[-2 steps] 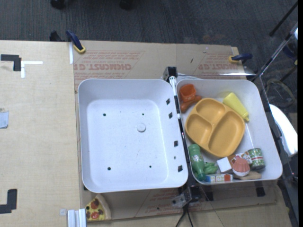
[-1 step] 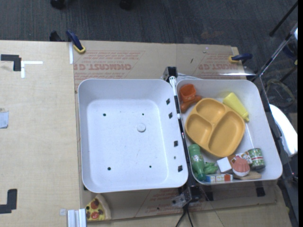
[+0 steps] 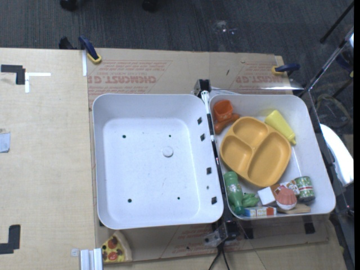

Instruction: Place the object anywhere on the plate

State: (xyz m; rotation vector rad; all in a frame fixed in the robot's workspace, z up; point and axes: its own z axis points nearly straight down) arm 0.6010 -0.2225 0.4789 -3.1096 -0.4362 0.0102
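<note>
A yellow-orange divided plate (image 3: 248, 138) lies tilted in the middle of the right bin (image 3: 309, 129), with nothing in its three compartments. Around it lie loose items: an orange cup (image 3: 223, 111) at the back left, a yellow wedge-shaped piece (image 3: 280, 125) at the back right, and a green bottle (image 3: 232, 190) at the front left. Along the bin's front wall sit a white cube (image 3: 266, 196), a red-and-white round item (image 3: 286, 198), a green can (image 3: 304, 188) and a small red box (image 3: 260, 211).
The left bin (image 3: 121, 167) holds one small white disc (image 3: 167, 152). A pizza-slice toy (image 3: 113, 249) lies on the bench in front of it. Clamps (image 3: 90, 50) pin the cardboard at the back. A pale rounded shape (image 3: 339, 153) sits past the right bin's right wall.
</note>
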